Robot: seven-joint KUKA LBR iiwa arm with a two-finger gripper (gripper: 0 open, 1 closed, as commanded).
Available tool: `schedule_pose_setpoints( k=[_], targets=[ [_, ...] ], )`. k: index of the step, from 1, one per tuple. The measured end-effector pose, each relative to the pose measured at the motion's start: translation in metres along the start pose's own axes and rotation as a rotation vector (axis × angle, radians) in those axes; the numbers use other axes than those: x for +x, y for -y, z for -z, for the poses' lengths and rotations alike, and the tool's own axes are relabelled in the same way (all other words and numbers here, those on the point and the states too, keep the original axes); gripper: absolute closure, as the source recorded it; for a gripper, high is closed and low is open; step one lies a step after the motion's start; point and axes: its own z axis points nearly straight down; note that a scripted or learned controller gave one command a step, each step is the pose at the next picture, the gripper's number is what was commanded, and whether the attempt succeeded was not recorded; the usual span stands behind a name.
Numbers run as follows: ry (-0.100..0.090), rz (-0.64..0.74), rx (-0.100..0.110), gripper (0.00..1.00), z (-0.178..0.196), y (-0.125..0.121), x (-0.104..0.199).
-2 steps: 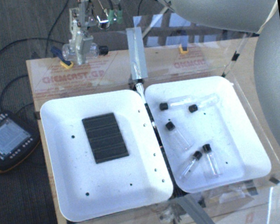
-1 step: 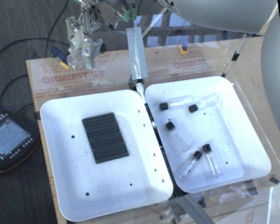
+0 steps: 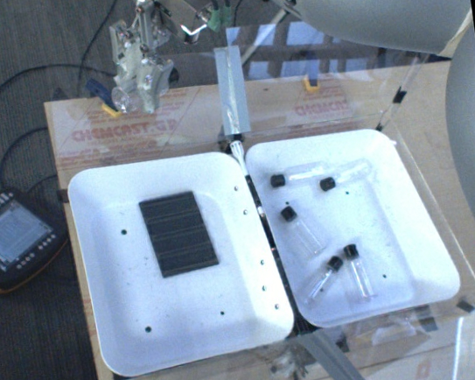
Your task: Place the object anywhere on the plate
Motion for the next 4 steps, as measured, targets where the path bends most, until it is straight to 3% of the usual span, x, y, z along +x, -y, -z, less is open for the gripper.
schedule_pose_setpoints(
  k=[1,2,4],
  targets=[
    [0.006,0.0,-0.004,1.0,0.01,-0.001,-0.001],
    [-0.006,0.819,-0.003,1.0,-0.01,0.0,0.001],
    [-0.002,1.949,-0.011,1.0,-0.016,-0.001,0.001]
  ],
)
